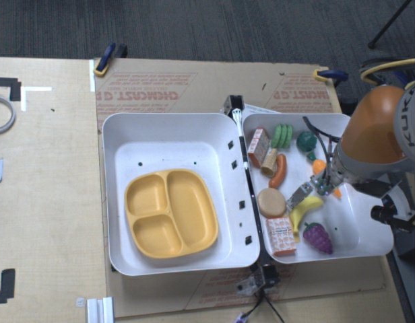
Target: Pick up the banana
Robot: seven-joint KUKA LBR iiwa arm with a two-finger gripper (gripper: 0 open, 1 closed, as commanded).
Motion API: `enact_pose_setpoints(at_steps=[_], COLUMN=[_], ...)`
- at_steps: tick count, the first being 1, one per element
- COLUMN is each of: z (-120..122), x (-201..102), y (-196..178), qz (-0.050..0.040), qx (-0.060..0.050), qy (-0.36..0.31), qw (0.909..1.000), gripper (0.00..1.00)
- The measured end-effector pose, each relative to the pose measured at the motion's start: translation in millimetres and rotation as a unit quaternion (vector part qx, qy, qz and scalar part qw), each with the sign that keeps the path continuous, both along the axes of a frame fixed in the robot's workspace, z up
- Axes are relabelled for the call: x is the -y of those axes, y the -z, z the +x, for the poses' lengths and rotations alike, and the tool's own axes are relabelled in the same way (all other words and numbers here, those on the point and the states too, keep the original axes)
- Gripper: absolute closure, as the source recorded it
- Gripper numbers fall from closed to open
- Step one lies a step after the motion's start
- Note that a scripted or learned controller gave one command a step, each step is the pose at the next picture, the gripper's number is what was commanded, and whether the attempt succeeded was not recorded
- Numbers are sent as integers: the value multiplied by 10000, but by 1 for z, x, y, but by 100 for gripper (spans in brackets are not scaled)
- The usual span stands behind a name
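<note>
Gripper sits at upper end of banana, long axis running down-left toward the carton (jaws' opening: cannot tell).

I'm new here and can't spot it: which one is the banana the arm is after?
Look in the right bin, beside the gripper. The banana lies between a round tan bun and purple grapes. It is the one curved yellow piece.
</note>
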State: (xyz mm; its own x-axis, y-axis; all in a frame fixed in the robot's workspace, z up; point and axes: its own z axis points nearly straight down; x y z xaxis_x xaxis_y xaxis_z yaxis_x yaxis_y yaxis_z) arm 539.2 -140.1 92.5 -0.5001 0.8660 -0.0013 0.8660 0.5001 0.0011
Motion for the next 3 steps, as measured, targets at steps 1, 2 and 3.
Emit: enact_pose_setpoints(at_steps=[1, 2, 3], z=[-7, -43, -41], x=[-27, -42, -41], y=[0, 0, -11], qz=[-1, -5, -13], qx=[2, 3, 24], qy=[-1846, -3529, -3511], qw=[9828, 9357, 9363], gripper=[0, 0, 100])
